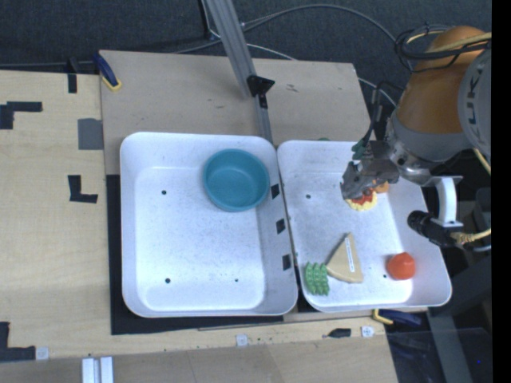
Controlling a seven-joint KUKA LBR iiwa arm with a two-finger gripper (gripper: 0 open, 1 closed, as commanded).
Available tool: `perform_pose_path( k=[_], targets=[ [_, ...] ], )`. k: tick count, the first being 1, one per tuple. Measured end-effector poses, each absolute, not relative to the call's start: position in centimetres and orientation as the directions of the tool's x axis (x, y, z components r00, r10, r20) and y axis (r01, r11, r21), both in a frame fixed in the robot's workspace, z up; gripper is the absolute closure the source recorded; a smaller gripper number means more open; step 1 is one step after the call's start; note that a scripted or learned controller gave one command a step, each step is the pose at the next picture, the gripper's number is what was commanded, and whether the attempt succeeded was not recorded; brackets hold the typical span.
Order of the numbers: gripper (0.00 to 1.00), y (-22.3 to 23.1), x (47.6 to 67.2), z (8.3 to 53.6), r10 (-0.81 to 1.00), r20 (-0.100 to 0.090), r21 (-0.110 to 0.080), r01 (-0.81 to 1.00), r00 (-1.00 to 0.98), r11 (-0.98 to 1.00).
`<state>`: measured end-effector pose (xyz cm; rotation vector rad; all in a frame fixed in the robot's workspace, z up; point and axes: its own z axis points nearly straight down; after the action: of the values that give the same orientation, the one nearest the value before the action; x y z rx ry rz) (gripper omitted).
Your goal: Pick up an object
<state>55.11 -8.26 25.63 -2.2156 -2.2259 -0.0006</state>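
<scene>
- Objects for picking sit mostly in the right bin [319,166], so I read the bench from the left.
- Left bin [152,294]: I see one blue bowl [235,179] upright near the far right corner, close to the far rim. The rest of that floor is bare white, so there is plenty of room along the left and near walls.
- Between the bins the two rims touch, with small dark clips along the seam. A grey rod [231,34] slants down from the top edge and ends at the far end of that seam.
- Right bin, near side: a green ridged piece [316,278] lies at the near left corner beside the rim, just beside a tan wedge [346,260]. An orange-red round thing [401,266] lies near the right rim, apart from the wedge.
- Right bin, far right: the gripper [365,183] hangs over a small yellow and red object [362,203], which peeks out below it. Most of that object is hidden, so I cannot name its shape or say whether it is off the floor.
- I cannot tell how the fingers stand; the dark gripper body covers them.
- The arm's orange band [439,70] is cut off by the top right edge.
</scene>
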Motion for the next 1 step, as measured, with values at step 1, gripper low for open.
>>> perform_pose_path(
  k=[1],
  targets=[
    [1.0, -2.83, 56.45, 25.88, 1.0, 0.001, -0.001, 1.0, -0.004, 0.004]
  ],
)
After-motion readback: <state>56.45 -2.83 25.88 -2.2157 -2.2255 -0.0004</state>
